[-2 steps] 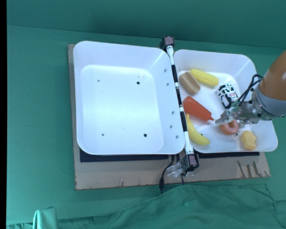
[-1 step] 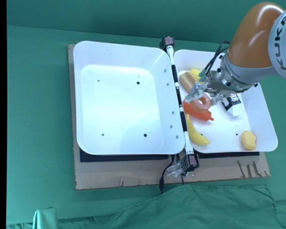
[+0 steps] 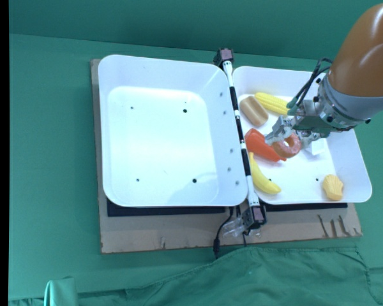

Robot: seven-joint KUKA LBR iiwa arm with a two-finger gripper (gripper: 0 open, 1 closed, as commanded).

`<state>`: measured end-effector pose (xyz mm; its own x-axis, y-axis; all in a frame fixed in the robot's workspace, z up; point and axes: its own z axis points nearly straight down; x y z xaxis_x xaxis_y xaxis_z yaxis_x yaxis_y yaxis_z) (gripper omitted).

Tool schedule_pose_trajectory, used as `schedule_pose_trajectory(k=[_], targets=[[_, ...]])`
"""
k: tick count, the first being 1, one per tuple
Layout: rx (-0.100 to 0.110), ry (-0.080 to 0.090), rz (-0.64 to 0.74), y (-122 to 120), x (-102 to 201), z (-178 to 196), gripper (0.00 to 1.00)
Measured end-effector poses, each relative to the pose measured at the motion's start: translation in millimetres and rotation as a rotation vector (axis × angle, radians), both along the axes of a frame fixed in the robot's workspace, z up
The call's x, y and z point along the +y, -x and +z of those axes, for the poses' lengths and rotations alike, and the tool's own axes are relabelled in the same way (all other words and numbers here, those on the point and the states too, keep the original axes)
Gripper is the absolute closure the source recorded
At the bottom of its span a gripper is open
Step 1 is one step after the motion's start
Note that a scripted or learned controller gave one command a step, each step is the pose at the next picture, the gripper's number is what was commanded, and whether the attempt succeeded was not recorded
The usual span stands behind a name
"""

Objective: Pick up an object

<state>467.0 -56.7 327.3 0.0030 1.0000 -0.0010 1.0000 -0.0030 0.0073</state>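
The right bin (image 3: pixel 351 164) holds several toy foods. A tan bun (image 3: pixel 253 109) and a yellow corn cob (image 3: pixel 272 102) lie at its back left. A red-orange pepper (image 3: pixel 260 145) and a yellow banana (image 3: pixel 263 178) lie along its left wall. My gripper (image 3: pixel 285 136) hangs low over the middle of this bin, right above a curled orange shrimp-like piece (image 3: pixel 290 148) that touches the pepper's right end. The wrist hides part of that piece. Nothing is visibly lifted off the bin floor.
A small yellow-orange piece (image 3: pixel 332 187) rests near the right bin's front right corner, and a white scrap (image 3: pixel 316 148) lies just right of the gripper. The left bin (image 3: pixel 115 81) stands beside it, with a black-and-white divider (image 3: pixel 237 126) between the two. Green cloth surrounds the bench.
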Motion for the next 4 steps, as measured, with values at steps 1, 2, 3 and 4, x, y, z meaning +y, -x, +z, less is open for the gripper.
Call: schedule_pose_trajectory(k=[1,2,3,4], targets=[[-0.008,0.002,-0.001,-4.2,-25.7,89.5,1.0],[0.011,-0.001,-0.003,-10.7,-32.6,13.6,1.0],[0.004,0.001,-0.001,-10.8,-32.4,17.1,0.0],[0.014,0.001,-0.011,2.7,-115.0,-74.9,0.0]])
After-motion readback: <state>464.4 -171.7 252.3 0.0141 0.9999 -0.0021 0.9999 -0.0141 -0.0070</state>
